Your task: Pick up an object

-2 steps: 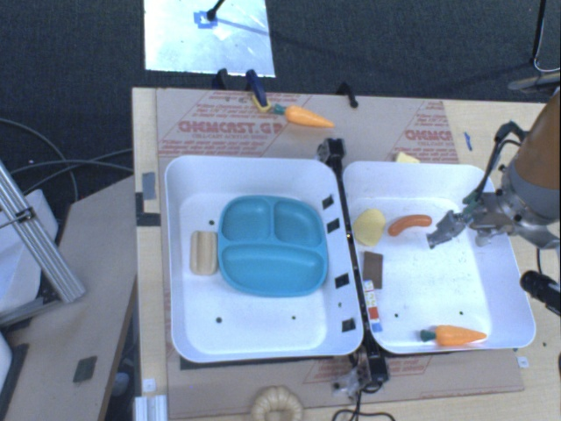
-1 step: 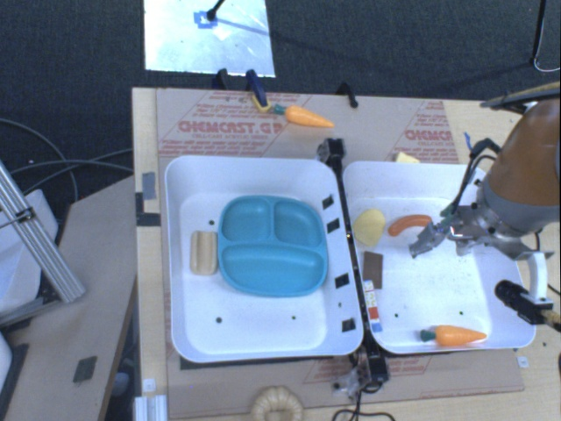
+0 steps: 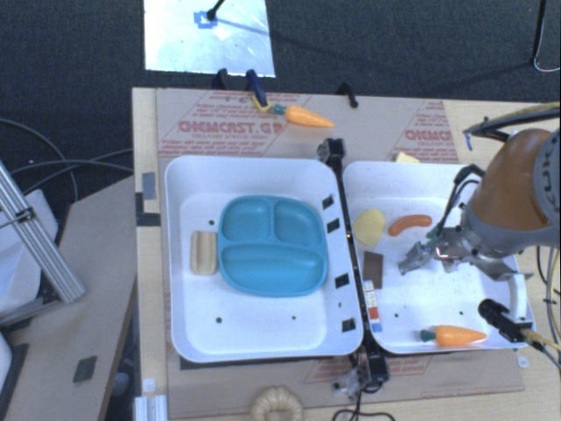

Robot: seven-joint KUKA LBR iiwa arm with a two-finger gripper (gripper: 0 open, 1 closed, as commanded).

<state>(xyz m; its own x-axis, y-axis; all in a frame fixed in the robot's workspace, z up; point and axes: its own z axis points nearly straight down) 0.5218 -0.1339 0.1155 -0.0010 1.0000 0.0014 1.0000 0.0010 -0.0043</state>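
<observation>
Two bins point(image 3: 263, 169) on worktop. Pincer point(image 3: 419, 258) spread wide, holding nothing, just below sausage point(image 3: 409, 224), right of yellow ball point(image 3: 369, 226).

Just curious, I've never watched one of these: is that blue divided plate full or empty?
Empty. The blue plate lies flat in the left bin, and all its compartments show bare blue.
</observation>
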